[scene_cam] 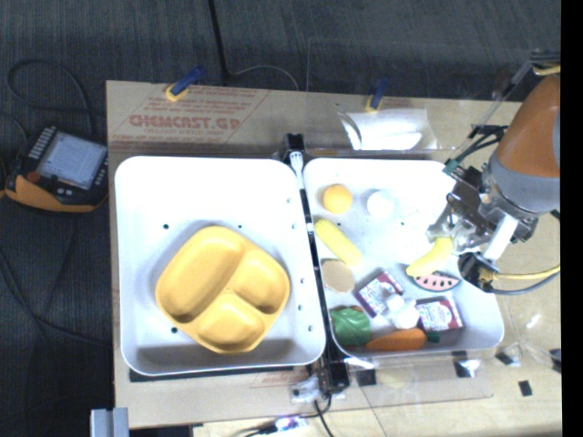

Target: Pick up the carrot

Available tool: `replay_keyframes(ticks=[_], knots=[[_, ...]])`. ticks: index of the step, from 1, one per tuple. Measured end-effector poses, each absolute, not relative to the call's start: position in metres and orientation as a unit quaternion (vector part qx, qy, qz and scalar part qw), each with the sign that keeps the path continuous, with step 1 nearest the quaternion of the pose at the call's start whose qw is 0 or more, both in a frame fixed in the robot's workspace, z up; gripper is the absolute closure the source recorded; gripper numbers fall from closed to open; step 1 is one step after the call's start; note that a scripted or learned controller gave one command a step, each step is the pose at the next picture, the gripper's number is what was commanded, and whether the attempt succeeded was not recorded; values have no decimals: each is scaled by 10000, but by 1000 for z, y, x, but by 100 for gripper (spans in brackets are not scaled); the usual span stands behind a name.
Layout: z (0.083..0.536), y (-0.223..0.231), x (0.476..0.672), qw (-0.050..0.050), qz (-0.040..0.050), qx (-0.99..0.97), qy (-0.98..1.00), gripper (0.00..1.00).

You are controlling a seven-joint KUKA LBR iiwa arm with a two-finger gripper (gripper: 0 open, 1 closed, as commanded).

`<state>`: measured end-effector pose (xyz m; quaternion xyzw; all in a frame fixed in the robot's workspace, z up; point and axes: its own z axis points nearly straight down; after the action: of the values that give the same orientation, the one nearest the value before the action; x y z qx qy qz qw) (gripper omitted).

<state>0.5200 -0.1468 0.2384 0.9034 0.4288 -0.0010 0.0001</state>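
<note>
Where the gripper (453,228) hangs over the right bin (410,177), can't tell if open or closed. Just beside it, a curved yellow banana (428,260) and watermelon slice (435,281). Smooth orange carrot (397,340) lying along the near wall beside a glossy green pepper (350,324). Moulded yellow tray (223,288) in the left bin (146,189). Plywood bench (127,107), dark carpet beyond

A single fixed camera looks down from above the desk (273,107) at a slant, far enough off to take in both white bins: the left bin (137,244) and the right bin (474,330), side by side. The arm (533,144) enters from the right edge, and dark floor (91,25) fills the far side.
</note>
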Motion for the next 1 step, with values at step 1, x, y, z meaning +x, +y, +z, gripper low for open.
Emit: replay_keyframes(ticks=[1], knots=[[238,-147,520,0,-12,9034,4288,0]])
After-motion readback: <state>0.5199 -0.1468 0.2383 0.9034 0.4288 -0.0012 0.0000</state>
